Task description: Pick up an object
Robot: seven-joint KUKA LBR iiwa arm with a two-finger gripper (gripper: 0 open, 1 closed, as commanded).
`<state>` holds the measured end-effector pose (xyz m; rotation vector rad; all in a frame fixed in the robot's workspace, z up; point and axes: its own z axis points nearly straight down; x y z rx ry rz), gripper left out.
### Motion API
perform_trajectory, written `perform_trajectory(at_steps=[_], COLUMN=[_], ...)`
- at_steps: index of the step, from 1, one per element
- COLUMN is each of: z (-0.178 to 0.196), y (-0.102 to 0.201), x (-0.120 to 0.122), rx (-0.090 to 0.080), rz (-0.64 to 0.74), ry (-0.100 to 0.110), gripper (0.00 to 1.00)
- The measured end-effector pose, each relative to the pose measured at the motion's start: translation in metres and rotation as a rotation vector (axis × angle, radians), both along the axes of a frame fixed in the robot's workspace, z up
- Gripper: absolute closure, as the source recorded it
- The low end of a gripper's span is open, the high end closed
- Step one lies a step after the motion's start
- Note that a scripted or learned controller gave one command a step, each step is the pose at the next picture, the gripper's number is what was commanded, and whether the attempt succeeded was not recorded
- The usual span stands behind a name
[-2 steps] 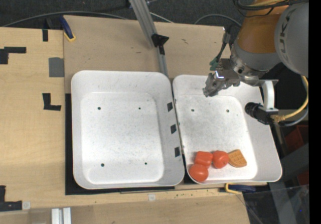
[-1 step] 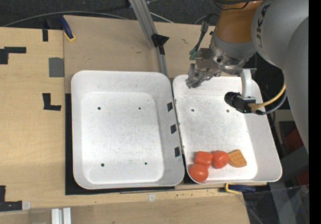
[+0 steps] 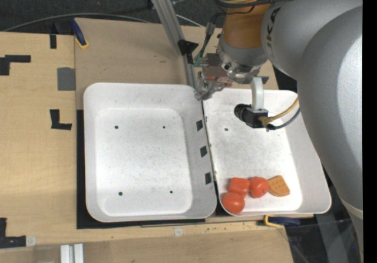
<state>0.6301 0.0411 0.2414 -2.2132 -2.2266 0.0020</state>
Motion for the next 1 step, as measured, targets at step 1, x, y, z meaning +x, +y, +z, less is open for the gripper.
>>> perform_trajectory(at_steps=[1], z=[-0.0003], y=[0.0533], x=[0.0218], rx=[0.001], rz=[0.001], ry=[-0.003], gripper=[1.0])
